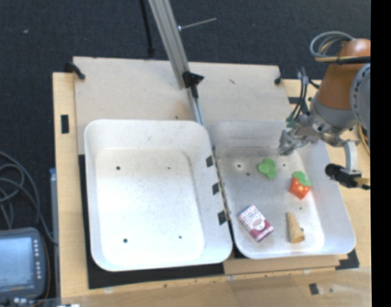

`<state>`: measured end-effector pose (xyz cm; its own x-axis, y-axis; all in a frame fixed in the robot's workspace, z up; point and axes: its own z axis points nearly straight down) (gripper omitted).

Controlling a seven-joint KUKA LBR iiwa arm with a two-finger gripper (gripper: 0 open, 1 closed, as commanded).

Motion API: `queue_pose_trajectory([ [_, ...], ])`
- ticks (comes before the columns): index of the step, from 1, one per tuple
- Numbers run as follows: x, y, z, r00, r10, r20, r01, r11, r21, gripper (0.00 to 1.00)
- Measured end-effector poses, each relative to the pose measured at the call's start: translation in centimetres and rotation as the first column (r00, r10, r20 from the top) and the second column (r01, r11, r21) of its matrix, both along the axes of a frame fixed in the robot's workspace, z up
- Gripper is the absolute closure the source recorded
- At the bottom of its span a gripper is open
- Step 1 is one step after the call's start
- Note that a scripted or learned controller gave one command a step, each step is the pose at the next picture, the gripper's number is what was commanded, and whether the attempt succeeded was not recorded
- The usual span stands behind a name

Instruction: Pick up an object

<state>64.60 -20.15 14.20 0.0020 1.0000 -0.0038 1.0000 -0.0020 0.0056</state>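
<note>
The table (151, 88) is a pale wooden board with black clips at its back corners, standing on a dark carpeted floor (55, 18). 2 shallow white bins sit side by side on it, touching along their inner edges. The left bin (99, 139) is speckled with fine dark marks. The right bin (333, 232) carries 4 small things: a green piece (267, 167) near its middle, a red and green toy (300, 186) to the right of that, a pink and white carton (255, 222) toward the front, lying tilted, and a tan cone-like piece (294, 228) just beside the carton on its right.

The grey arm with its orange band (339, 82) reaches in from the right, and the jaws (289, 142) hang over the back part of the right bin, near the green piece but apart from it. Whether the jaws are wide or narrow I cannot tell; nothing is seen between them.

A slanted aluminium bar (170, 34) rises from behind the bins. Grey cables (16, 171) loop on the floor at the left, above a handheld screen unit (15, 264).
</note>
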Motion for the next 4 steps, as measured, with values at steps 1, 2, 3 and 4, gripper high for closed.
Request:
queue_pose_trajectory([
  [1, -0.2, 0.3, 6.4, 1.000, 0.004, 0.003, -0.004, 1.000, 0.001, 1.00],
  [2, -0.2, 0.5, 10.9, 1.000, 0.005, 0.002, -0.005, 1.000, 0.002, 1.00],
  [3, -0.1, 0.3, 13.0, 1.000, 0.007, -0.001, -0.007, 1.000, 0.002, 1.00],
  [4, 1.3, 4.9, 12.1, 1.000, 0.007, -0.005, -0.007, 1.000, 0.003, 1.00],
])
